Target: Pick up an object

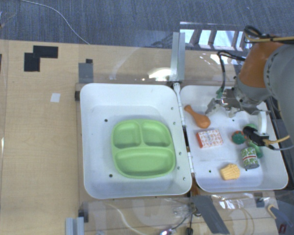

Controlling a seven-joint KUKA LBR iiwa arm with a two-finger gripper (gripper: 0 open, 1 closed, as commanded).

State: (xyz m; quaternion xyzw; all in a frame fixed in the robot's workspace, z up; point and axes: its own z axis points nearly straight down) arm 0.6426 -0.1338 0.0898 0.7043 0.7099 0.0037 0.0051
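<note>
- Left bin (pixel 93 131): green divided tray (pixel 142 148) sits centred, bare white margin all round.
- Right bin (pixel 277 177): red-white box (pixel 209 139), print unreadable; can (pixel 250 157) with green label, text too small.
- Drumstick (pixel 198 116) near the divider; yellow piece (pixel 230 171) near the front rim; teal item (pixel 238 138) beside the can.
- Gripper (pixel 224 102) over the back of the right bin, finger state: cannot tell.

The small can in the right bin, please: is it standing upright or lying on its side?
Upright, it seems: the can shows its round lid toward the overhead camera, green label below, near the right bin's right wall.
</note>
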